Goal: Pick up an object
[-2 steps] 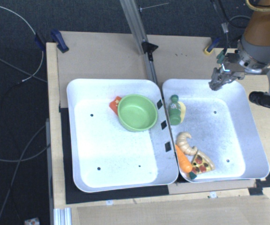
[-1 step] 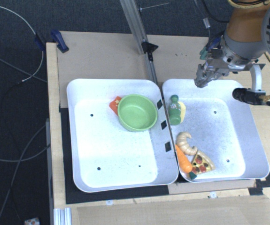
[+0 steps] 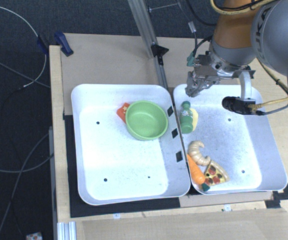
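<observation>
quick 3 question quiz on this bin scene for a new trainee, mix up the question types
1. True or false: the round green plastic bowl sits in the right white bin.
2. Multiple choice: what lies nearest the arm's tool? A) the small green plastic bottle B) the orange toy carrot C) the toy pizza slice
3. Fill in: a red object peeks out from behind the bowl's ____ side in the camera view.

Key
1. False. It sits in the left white bin.
2. A. The bottle lies just below the tool, at the right bin's far left edge.
3. Left.
</observation>
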`<state>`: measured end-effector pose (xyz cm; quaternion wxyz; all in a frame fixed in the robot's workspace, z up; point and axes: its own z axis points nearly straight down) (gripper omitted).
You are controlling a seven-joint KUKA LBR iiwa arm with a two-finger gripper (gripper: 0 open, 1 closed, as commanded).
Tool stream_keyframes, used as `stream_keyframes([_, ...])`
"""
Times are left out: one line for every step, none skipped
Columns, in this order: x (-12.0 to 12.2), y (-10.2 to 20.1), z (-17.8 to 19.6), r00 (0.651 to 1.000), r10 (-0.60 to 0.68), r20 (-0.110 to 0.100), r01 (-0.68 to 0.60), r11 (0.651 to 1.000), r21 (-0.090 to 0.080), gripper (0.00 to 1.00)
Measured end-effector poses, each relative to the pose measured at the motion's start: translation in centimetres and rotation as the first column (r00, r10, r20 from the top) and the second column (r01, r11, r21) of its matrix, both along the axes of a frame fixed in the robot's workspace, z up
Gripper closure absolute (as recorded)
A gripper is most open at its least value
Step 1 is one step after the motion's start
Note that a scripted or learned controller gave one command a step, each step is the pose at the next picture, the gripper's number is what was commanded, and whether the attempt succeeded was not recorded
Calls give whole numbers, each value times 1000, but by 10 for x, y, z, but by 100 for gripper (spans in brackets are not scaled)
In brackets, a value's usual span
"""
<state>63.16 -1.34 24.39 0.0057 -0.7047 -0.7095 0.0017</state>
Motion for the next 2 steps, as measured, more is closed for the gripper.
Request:
stream_keyframes([-2, 52, -12, 1000, -1, -4, 1, 1000, -1, 100])
stream_keyframes([9, 112, -6, 1000, 0, 12, 0, 1000, -2, 100])
